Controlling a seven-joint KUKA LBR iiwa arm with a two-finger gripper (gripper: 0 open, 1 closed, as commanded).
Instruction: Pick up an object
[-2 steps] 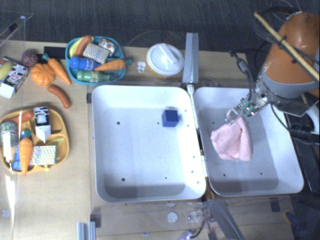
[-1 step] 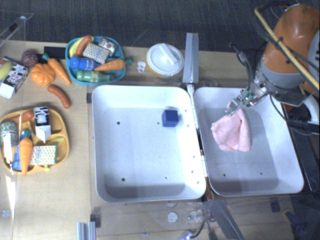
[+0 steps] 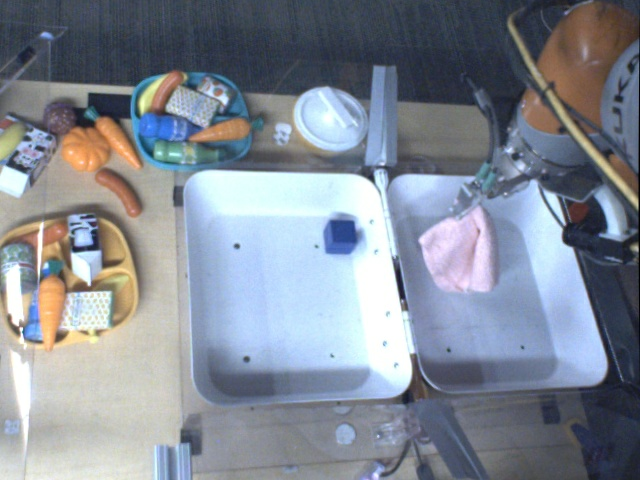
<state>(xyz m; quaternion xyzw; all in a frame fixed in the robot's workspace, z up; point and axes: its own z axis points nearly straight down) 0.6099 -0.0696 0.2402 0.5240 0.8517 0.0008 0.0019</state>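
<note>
The gripper (image 3: 472,200) sits at the cloth's (image 3: 461,252) one o'clock corner in the right bin (image 3: 560,368), its jaws seemingly pinched on the peak of the pink fabric. The cloth looks tented, partly lifted, its bulk resting on the floor. Left: raise it clear. A blue cube (image 3: 341,235) lies in the left bin (image 3: 250,368).

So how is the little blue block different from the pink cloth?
The small blue cube is hard-edged and boxy; the pink crumpled cloth is soft and folded. The cube looks smaller. The cube sits in the left white bin, the cloth in the right white bin, beside the gripper.
</note>
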